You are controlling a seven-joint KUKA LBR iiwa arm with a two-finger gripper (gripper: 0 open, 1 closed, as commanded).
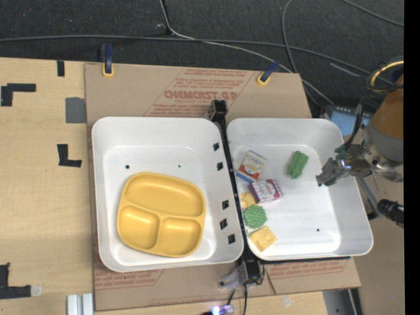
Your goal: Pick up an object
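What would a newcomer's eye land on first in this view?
Probably the large yellow plastic divided tray, lying alone in the left white bin. Next, the cluster of small items along the right white bin's left side, with a green cylindrical piece apart near its middle. The gripper hangs at that bin's right rim.

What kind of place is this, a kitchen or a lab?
Likely a robotics lab: two white bins clamped onto cardboard, loose cables, and a gripper at the right bin's edge.
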